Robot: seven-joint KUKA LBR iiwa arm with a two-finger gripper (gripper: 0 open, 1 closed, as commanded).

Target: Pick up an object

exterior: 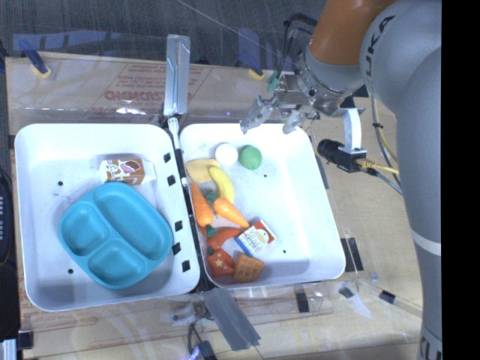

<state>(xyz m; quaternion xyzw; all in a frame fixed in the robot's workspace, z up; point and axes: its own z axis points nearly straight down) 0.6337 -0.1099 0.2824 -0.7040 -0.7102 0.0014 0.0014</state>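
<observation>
Camera view: open pincer (pixel 266 122) above right bin (pixel 315 208).

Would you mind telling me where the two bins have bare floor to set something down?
The right bin is bare across its right half, right of the green ball and the small carton; its left edge is crowded with toy food. In the left bin, the strip above and left of the blue plate is bare, apart from the brown carton.

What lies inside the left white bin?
Inside the left bin lie a blue divided plate and a small brown carton behind it. What the plate covers on the bin floor cannot be seen.
</observation>
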